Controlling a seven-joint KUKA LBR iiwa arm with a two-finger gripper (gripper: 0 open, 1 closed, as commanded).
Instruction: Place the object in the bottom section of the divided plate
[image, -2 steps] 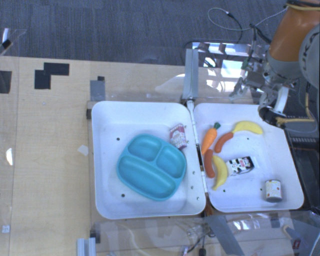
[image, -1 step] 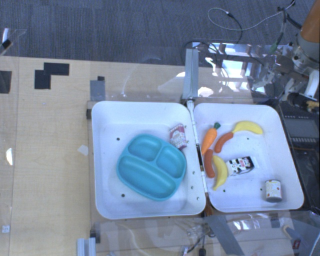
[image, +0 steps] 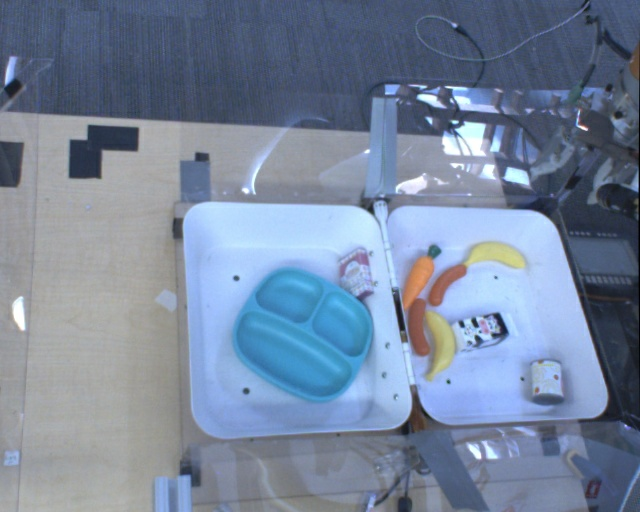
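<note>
Divided plate (image: 303, 335) mid-left bin (image: 210, 400).

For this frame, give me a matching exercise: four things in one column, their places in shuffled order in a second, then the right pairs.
Things:
1. blue divided plate
2. carrot
3. small can
4. red-and-white packet

Places:
A. right bin, near its bottom right corner
B. left bin, beside the plate's upper right edge
C. middle of the left bin
D. right bin, close to the wall between the bins

Pairs: 1-C, 2-D, 3-A, 4-B
</note>
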